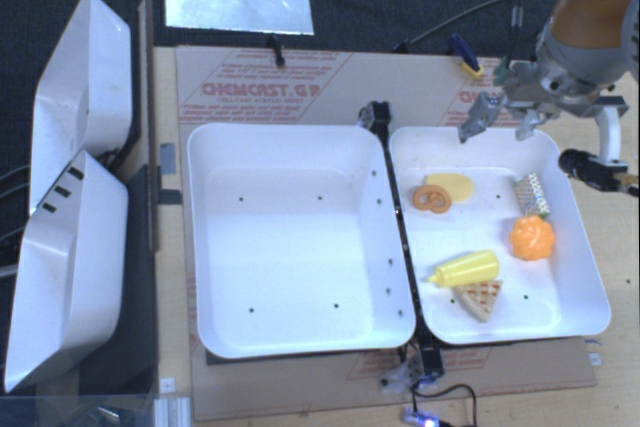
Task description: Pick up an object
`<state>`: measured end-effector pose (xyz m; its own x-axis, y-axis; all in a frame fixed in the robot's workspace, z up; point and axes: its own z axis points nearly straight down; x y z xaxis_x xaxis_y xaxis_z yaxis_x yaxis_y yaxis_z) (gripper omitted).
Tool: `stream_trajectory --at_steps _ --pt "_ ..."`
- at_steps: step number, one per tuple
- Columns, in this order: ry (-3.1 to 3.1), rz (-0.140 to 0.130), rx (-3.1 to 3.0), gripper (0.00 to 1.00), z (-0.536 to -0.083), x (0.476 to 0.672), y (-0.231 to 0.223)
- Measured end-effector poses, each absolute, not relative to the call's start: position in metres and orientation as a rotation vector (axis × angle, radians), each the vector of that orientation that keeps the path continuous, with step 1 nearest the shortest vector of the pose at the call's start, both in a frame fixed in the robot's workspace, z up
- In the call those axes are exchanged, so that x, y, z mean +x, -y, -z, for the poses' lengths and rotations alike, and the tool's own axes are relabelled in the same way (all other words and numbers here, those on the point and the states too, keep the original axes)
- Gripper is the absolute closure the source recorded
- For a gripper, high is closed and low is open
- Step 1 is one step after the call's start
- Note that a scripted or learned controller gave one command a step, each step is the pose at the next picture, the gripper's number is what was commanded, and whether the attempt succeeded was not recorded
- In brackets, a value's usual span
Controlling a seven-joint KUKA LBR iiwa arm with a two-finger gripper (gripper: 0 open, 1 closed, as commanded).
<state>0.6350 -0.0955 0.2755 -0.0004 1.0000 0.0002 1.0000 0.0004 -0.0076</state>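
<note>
Beige bench board (300,75) carries two shallow white plastic bins side by side, and all the candidates lie in the right-hand bin (580,310).

Nearest the camera is a tan, grid-marked waffle wedge (481,299), touching the yellow squeeze-bottle-shaped toy (466,268) just above it. Right of those, apart from both, sits an orange, ribbed pumpkin-like ball (532,238), with a small silver patterned wrapped piece (532,194) just beyond it by the right wall. Towards the bin's middle, a brown pretzel ring (434,200) overlaps the edge of a flat pale-yellow disc (451,185).

Farthest back, the two-finger gripper (502,120) hovers over the bin's far rim, fingers spread apart with nothing between them.

The orange ball looks the soundest choice: bulky and standing clear of its neighbours. I would centre over it, straddle its widest part, descend fully before closing, and avoid clipping the silver piece. The flat disc and the touching pair seem riskier.
</note>
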Motion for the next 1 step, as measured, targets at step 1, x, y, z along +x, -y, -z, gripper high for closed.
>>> stream_trajectory --at_steps 1 --pt "2.220 -0.004 -2.219 0.00 -0.2779 0.6355 0.0955"
